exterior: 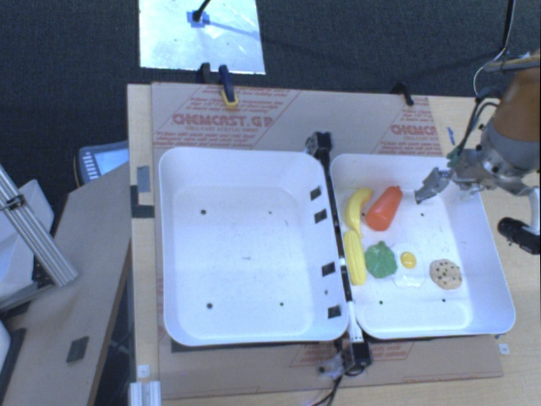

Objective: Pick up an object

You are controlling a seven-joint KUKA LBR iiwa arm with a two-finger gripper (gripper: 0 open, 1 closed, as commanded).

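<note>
The right bin point(473, 227) holds several small toys. A yellow banana point(359, 202) lies beside an orange-red piece point(385, 207) at its back left. Closer to the front I see a yellow corn cob point(355, 259), a green leafy piece point(381, 260), a small yellow round piece point(408, 260) and a speckled cookie point(445, 273). My gripper point(429, 186) hangs over the back of the right bin, just right of the orange-red piece and apart from it. Nothing shows in its grasp.
The left bin point(245, 252) sits beside the right one, with a black divider strip point(334, 235) between them. Both rest on a brown board point(254, 121). A yellow clamp point(228, 87) stands at the board's back edge. A shiny plate point(201, 24) lies behind.
</note>
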